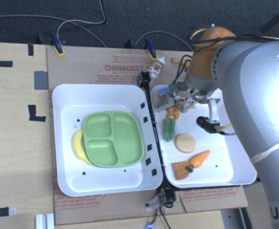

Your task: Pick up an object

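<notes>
Camera view: gripper [173, 100] sits right of centre above the green cylinder [169, 129] in the right bin [234, 168]; finger state indeterminate.

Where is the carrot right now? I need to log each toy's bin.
The carrot lies in the right bin, near its front edge, just below the round beige piece and touching the tan wedge.
</notes>
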You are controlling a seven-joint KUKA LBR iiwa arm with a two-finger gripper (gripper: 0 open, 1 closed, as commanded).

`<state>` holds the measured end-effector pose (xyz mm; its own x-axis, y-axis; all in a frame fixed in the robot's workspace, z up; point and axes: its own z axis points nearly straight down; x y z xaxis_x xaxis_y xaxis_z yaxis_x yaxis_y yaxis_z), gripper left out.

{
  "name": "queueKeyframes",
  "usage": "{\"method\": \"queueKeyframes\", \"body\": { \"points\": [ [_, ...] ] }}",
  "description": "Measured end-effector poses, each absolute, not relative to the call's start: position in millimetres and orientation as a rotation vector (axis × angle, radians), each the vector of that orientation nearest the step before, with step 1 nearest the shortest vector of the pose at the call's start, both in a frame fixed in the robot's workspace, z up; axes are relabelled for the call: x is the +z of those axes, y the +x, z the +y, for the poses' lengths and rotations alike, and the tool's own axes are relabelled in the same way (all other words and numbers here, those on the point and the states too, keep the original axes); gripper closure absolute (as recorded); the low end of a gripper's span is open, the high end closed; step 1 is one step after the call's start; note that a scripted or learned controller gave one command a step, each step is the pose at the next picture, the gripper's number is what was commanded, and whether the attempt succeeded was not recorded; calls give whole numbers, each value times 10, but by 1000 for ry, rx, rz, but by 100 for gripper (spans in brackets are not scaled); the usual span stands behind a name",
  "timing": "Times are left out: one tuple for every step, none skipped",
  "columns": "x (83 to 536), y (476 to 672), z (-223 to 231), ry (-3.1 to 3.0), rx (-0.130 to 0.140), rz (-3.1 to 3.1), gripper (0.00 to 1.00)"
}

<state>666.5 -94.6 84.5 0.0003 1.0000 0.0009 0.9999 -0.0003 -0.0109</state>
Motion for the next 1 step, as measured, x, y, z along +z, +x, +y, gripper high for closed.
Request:
{"method": "queueKeyframes", "body": {
  "points": [
    [850,6634,-949,-2219,3,-2223,0]
  ]
}}
